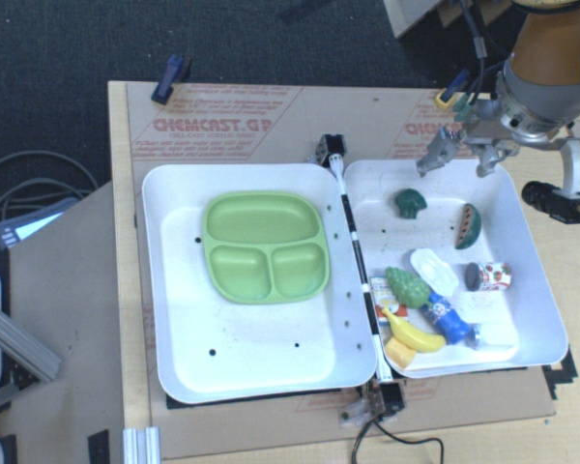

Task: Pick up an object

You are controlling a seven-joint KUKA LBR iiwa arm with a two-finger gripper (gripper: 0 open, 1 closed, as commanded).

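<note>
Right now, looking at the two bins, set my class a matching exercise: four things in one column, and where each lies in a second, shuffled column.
Things:
1. green divided plate
2. banana
3. watermelon slice
4. gripper

Places:
A. near front edge of the right bin, beside a blue bottle
B. above the right bin's far rim
C. in the left bin
D. right bin, towards its far right side

Pairs: 1-C, 2-A, 3-D, 4-B
</note>
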